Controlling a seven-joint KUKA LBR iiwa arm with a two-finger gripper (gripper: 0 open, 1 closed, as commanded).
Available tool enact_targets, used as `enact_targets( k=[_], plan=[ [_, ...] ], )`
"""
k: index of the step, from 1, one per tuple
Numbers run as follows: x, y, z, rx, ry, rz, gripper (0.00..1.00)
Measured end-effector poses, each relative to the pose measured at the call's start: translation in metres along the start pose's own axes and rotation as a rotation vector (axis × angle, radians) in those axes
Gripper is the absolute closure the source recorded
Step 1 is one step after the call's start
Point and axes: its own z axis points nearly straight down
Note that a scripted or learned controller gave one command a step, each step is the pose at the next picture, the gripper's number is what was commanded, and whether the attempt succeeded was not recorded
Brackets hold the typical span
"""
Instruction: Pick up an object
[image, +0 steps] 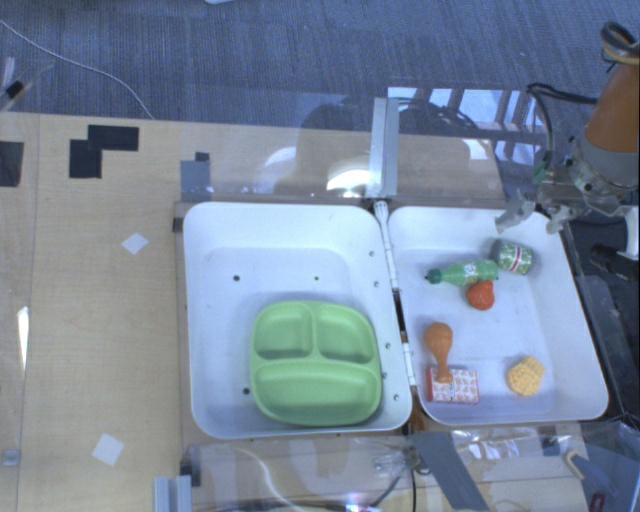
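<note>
Over the right bin's (590, 385) far right corner hangs the tool (532, 208), its fingers apart with nothing between them. Just below it in that bin lies a can (513, 257), tipped on its side, touching the end of a green bottle (462, 272). A red tomato (481, 294) sits against the bottle. Nearer the front are a drumstick (438, 342), a small red box (455, 385) and a yellow cracker (525, 375). The left bin (215, 290) holds a green divided plate (315, 362).
</note>
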Motion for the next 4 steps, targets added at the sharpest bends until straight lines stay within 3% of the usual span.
enact_targets(
  k=[1, 2, 3, 4],
  plan=[
    [0.04, 0.009, 0.104, -0.003, -0.001, 0.174, 0.0],
    [0.056, -0.055, 0.102, -0.004, 0.0, 0.105, 0.0],
    [0.057, -0.052, 0.09, -0.012, -0.001, 0.103, 1.0],
    [0.13, -0.028, -0.008, -0.002, 0.001, 0.15, 1.0]
  ],
)
